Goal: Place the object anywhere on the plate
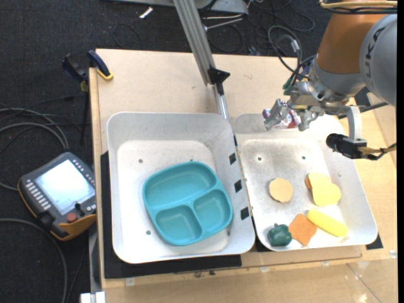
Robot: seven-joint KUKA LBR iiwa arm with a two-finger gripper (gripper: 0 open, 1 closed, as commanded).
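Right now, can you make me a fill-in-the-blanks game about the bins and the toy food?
1. The plate in the left bin is colored ____.
2. The plate has ____ compartments.
3. The dark green toy sits right next to the ____ toy.
4. The claw hangs over the far edge of the ____ bin.

Missing words: blue; three; orange; right

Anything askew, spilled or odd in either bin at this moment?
Nothing is spilled. The teal three-compartment plate lies turned at an angle in the left white bin. The gripper hangs over the right white bin's far rim with a small crinkly pink-and-silver object at its tip.
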